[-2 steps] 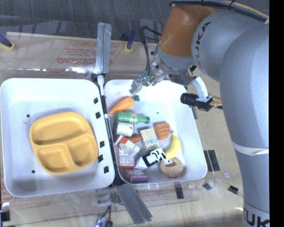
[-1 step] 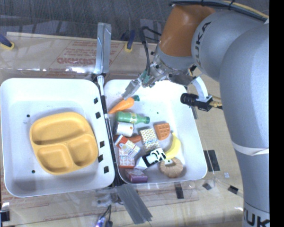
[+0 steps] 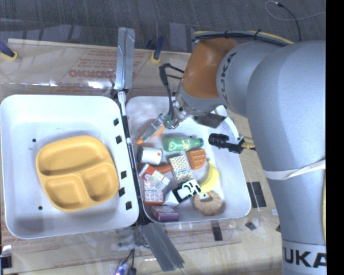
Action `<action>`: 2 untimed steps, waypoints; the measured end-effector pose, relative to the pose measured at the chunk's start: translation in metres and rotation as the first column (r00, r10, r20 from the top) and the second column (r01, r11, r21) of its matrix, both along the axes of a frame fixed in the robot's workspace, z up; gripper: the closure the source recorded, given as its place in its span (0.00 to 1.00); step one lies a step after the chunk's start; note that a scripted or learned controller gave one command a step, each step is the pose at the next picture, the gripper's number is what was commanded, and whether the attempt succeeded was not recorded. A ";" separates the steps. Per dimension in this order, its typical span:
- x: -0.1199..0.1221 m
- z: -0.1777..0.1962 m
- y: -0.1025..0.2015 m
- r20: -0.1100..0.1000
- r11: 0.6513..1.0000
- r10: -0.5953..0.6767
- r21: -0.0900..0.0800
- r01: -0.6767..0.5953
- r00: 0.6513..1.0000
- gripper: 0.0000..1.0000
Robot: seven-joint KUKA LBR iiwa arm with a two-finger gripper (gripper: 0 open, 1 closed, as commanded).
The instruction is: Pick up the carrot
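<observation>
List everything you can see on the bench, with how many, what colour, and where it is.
bin: two, white, side by side
tray: one, yellow, three compartments, in the left bin
carrot: one, orange, top left of the right bin, at the claw's tip
bottle: one, green, right bin centre
banana: one, yellow, right bin
waffle: one, orange, below the bottle
doughnut: one, brown, right bin's lower right
small packets: several, mixed colours, right bin's lower left
arm: one, grey with orange band, from the right
claw: one, over the right bin's top left
</observation>
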State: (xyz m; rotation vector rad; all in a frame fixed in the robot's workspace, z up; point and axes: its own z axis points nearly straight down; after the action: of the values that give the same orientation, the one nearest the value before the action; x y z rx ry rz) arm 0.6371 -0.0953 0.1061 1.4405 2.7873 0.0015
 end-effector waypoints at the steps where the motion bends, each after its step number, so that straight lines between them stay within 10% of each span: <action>1: 0.002 0.014 -0.008 0.008 1.000 -0.003 -0.013 0.003 1.000 1.00; 2: 0.002 0.014 -0.008 0.008 1.000 -0.002 -0.013 0.002 1.000 0.00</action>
State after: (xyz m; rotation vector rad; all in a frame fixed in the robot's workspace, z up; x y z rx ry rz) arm 0.6392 -0.1031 0.1196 1.4378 2.7738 -0.0105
